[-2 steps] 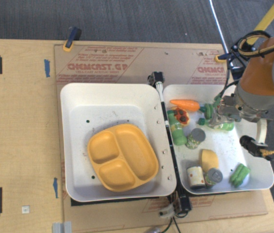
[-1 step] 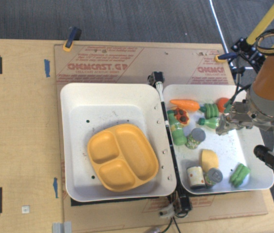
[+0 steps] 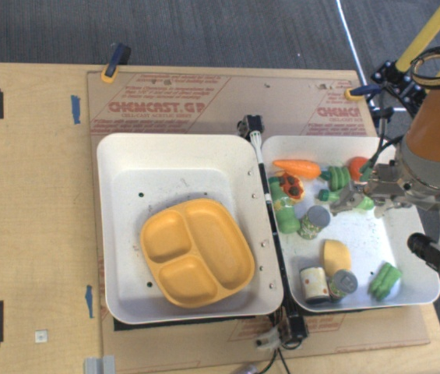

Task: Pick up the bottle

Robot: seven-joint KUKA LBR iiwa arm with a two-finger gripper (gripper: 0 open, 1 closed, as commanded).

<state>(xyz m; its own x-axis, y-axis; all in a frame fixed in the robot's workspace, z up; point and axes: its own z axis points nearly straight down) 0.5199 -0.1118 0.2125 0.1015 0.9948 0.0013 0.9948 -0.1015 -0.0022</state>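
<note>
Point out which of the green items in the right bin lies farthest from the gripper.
The green piece in the right bin's near right corner. The other green ones cluster at the far side, beside the gripper and the carrot.

Bench (image 3: 33, 209): tan wooden top, black tape marks along its left edge, blue tape bits
Board (image 3: 204, 100): brown cardboard sheet printed in red, lying flat on the bench, clamped at its far corners
Left bin (image 3: 118, 209): white, shallow, resting on the board
Right bin (image 3: 406, 287): white, touching the left bin's right side
</note>
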